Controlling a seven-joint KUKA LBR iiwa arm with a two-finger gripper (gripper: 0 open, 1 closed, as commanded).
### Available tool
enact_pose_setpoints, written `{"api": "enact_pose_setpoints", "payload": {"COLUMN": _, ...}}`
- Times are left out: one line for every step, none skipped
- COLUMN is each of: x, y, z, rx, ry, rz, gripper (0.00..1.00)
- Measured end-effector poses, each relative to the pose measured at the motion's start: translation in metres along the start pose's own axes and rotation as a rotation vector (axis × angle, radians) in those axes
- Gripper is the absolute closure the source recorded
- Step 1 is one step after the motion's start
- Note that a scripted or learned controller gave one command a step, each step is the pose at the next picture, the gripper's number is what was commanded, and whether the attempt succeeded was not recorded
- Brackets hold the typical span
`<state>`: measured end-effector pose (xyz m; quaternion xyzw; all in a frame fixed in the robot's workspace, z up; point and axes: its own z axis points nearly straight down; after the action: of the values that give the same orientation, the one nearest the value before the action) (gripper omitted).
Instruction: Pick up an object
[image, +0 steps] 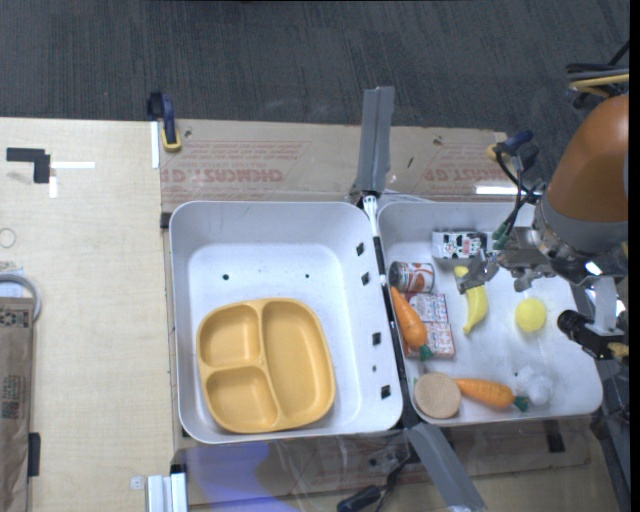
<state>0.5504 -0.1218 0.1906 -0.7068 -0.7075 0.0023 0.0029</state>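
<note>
the arm (590, 170) reached in from the right above the right bin (570, 405), its orange band showing over the bin's far right corner. the gripper (478, 277) hung low at the top end of a banana (475, 306), just beside it and perhaps touching; i could not tell how far apart its fingers stood, nor whether anything lay between them. the banana lay in the middle of the right bin, with a lemon (531, 315) to its right and a small black-and-white carton (459, 243) above it. a can (411, 276) lay by the bin's left wall, a carrot (408, 320) below it resting over a flat printed packet (434, 324). near the front edge sat a round tan disc (437, 396), a second carrot (487, 393) and a white crumpled lump (535, 385). the left bin (260, 235) held a yellow three-part plate (266, 364).
</note>
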Motion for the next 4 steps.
{"api": "enact_pose_setpoints", "payload": {"x": 0.011, "y": 0.032, "z": -0.033, "rx": -0.004, "ry": -0.002, "rz": -0.370, "gripper": 0.00}}
{"api": "enact_pose_setpoints", "payload": {"x": -0.031, "y": 0.059, "z": 0.061, "rx": -0.003, "ry": -0.001, "rz": -0.402, "gripper": 0.00}}
{"api": "enact_pose_setpoints", "payload": {"x": -0.030, "y": 0.040, "z": 0.100, "rx": -0.006, "ry": -0.002, "rz": -0.379, "gripper": 0.00}}
{"api": "enact_pose_setpoints", "payload": {"x": -0.031, "y": 0.040, "z": 0.093, "rx": -0.003, "ry": -0.001, "rz": -0.377, "gripper": 1.00}}
